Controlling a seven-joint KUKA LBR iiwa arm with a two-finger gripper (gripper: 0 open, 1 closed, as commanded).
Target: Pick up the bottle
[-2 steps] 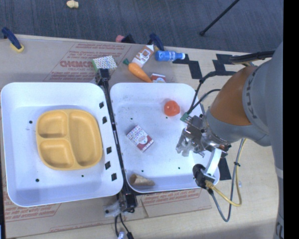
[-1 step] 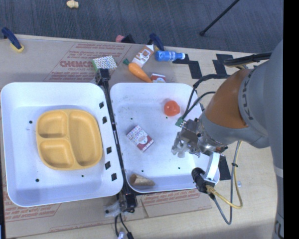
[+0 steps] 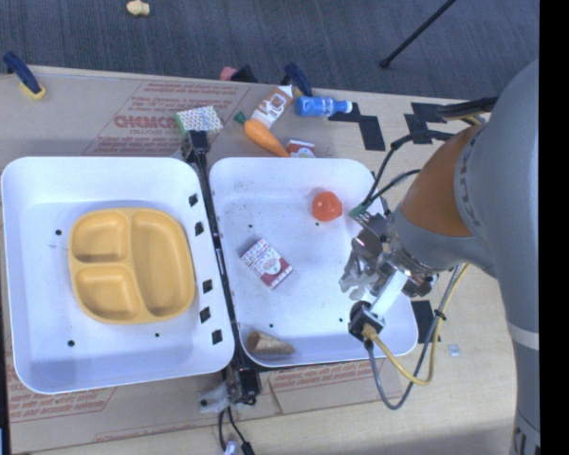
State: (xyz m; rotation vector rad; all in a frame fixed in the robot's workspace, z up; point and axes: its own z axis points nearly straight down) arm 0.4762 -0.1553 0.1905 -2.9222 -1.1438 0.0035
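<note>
Camera view: hand [image 3: 358, 275] sits low over the right side of the right bin [image 3: 229, 254]; from this angle I cannot tell how its grasp is set, and nothing is visibly held. Bottle candidates lie outside the bins on the tabletop [image 3: 474, 387], just behind the right bin's back rim: a blue bottle [image 3: 321, 107] on its side, and an orange-and-white bottle [image 3: 271, 107] tilted beside a carrot-like piece [image 3: 265, 137]. Inside the right bin: red ball-like object [image 3: 326, 206], small red-and-white carton [image 3: 266, 263], brown item [image 3: 267, 345] at the front rim. Left bin [image 3: 19, 282] holds a yellow divided tray [image 3: 131, 263].

Judgement: hand is well apart from either bottle. To do it well, lift clear of the bin wall, travel back past the rim, align the grasp across the bottle's narrow width, and descend square so it does not roll.
</note>
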